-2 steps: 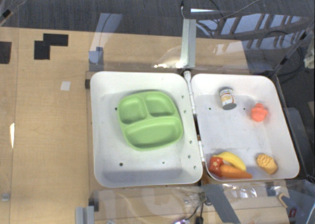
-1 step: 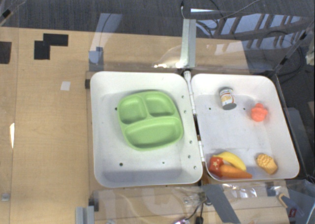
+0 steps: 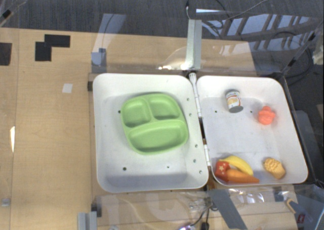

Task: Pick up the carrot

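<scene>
The carrot (image 3: 241, 176) is orange and lies flat along the near wall of the right bin (image 3: 288, 123), in its near-left corner. A yellow banana (image 3: 239, 163) rests just behind it and a red fruit (image 3: 221, 167) touches its left end.
The right bin also holds a small tin can (image 3: 233, 100) at the back, an orange-red toy (image 3: 267, 116) to its right and a yellow corn-like piece (image 3: 274, 167) near the front right. A green divided plate (image 3: 154, 122) sits in the left bin (image 3: 109, 158).
</scene>
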You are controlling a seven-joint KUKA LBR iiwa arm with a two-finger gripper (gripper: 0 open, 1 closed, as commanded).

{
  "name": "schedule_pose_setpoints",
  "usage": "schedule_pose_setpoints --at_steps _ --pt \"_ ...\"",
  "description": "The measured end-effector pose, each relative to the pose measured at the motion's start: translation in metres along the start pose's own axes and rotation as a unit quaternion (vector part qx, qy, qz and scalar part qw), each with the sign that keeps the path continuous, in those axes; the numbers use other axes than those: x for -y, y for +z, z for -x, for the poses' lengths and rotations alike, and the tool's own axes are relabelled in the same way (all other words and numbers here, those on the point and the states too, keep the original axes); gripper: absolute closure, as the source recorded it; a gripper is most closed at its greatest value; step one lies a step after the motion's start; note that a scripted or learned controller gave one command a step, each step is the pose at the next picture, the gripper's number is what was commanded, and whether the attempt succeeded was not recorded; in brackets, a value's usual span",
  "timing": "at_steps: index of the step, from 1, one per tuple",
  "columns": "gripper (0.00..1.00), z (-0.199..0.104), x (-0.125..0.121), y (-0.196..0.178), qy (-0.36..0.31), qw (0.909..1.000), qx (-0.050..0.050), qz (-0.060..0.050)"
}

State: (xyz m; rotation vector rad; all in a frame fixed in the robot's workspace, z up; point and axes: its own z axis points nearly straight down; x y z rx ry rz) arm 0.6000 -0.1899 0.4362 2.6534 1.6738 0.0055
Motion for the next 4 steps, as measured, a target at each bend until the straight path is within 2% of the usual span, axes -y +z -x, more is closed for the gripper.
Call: schedule_pose_setpoints --at_steps 1,2,3,4 --pt "1.00 -0.002 -0.001 -0.012 -0.003 1.0000 0.000 0.002" --pt "1.00 -0.017 -0.005 0.001 0.105 0.9945 0.000 -0.001" --pt "1.00 -0.019 -0.046 0.001 0.254 0.9673 0.001 -0.001" --pt "1.00 -0.022 -0.047 -0.010 0.249 0.9686 0.000 0.000"
